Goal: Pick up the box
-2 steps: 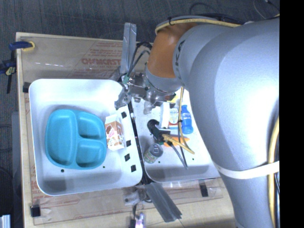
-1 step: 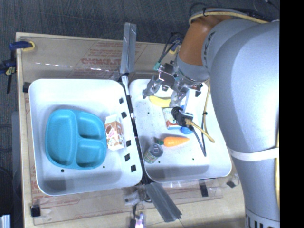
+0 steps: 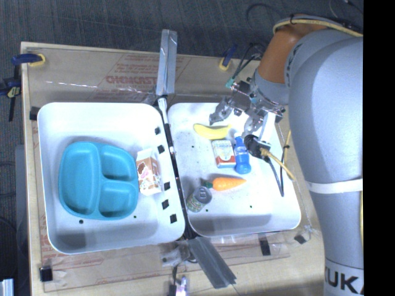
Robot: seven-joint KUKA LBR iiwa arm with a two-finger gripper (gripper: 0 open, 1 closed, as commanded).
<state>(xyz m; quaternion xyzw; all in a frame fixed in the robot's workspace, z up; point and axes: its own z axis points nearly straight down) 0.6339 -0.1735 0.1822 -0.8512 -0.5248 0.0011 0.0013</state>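
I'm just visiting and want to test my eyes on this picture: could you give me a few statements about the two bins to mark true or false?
1. The blue tray lies in the left bin. True.
2. The carrot lies in the left bin. False: it lies in the right bin.
3. The gripper hangs above the right bin, near the banana. True.
4. The gripper holds the orange box. False: the box lies on the bin floor, beside a blue bottle.
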